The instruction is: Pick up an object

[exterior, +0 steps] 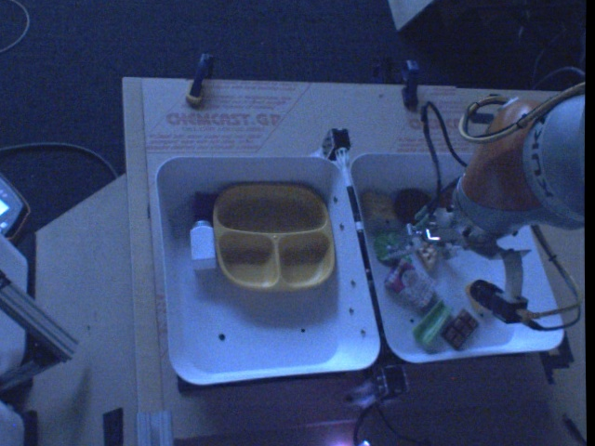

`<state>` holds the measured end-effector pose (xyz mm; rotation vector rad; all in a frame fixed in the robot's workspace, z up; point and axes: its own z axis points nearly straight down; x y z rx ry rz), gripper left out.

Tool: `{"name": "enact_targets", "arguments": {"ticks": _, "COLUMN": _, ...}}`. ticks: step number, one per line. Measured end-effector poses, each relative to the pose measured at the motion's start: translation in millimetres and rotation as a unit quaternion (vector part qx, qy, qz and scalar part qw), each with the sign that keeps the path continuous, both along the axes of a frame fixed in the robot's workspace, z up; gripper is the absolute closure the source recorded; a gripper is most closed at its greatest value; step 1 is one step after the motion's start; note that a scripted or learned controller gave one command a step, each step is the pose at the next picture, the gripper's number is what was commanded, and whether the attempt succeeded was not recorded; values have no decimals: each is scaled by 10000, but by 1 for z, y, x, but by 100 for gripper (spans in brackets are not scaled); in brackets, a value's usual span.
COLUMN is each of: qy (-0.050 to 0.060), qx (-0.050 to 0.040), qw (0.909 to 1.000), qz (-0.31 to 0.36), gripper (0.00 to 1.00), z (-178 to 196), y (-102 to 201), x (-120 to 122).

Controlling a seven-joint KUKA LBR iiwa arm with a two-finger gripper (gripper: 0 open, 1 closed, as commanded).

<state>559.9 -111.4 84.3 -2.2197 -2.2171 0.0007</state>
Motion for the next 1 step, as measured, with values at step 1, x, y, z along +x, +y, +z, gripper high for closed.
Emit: {"name": "enact_targets", "arguments": {"ticks": 1, "qy": -32, "qx": -8, "qw": 10000, "qz": -3, "gripper": 100, "z": 13, "y": 0, "x": 2}}
